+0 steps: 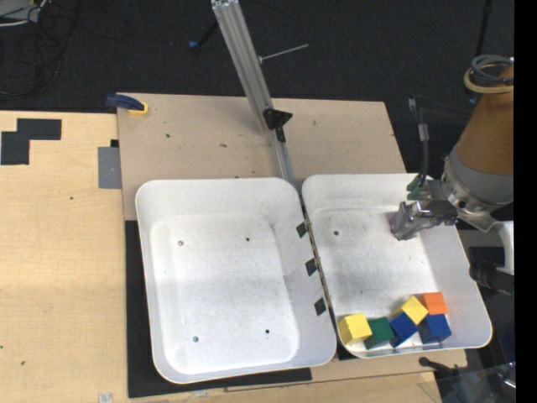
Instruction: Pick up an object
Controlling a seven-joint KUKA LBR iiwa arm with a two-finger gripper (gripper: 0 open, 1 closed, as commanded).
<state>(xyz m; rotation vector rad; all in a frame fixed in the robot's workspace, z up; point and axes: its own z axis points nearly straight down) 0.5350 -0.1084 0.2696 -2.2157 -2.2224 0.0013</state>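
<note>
A: The blocks (401, 321) are the candidates here, a small huddle of coloured cubes in the near corner of the right bin (369, 225), up against its front rim. A yellow block (356, 327) lies at the end nearest the divider between the bins, then a green block (379, 332), a second yellow cube (414, 310), two blue ones, and an orange block (434, 301) farthest from that divider.

B: And the gripper (406, 222)?

A: It hangs over the far half of the right bin, well apart from the blocks, with nothing between its fingers. Whether the fingers are spread or pressed together cannot be told from this angle.

B: How would the cubes handle?

A: They look rigid, light and flat-sided, probably wood or plastic, so they should neither crush nor deform. Smooth faces could slip if the pinch lands on an edge instead of two opposite faces.

B: Best one to take?

A: Likely the yellow block nearest the divider: its divider-side face looks free. The others touch neighbours, leaving little room for a finger, and the bin's rim crowds them from the front
</note>
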